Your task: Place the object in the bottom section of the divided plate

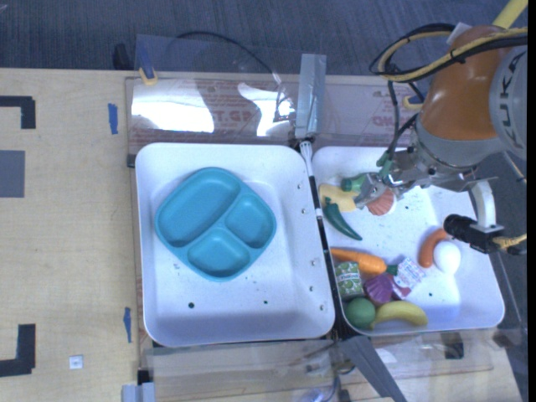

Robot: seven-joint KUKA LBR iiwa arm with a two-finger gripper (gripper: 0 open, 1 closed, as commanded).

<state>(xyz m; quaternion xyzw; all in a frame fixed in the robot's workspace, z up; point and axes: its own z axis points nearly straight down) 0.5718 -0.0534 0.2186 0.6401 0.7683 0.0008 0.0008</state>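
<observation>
White bins, 2: left bin (167,308) w/ 1 blue divided plate (216,222), well left of gripper (374,193); right bin (481,304) under gripper w/ approx 9 toy foods; gripper low over red-orange piece (382,205) touching its tip, can't tell if fingers grip it; banana (400,311), lime (361,311) below.

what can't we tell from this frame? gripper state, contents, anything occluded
Camera view:
- Gripper: too small and blurred against the toys in the right bin to tell its state or contents.
- Red-orange item beside it: too blurred to identify or to tell whether they touch.
- Green lime: partly hidden by the bin rim.
- Small packet: label too small to read.
- Blue divided plate: fully visible in the left bin.
</observation>
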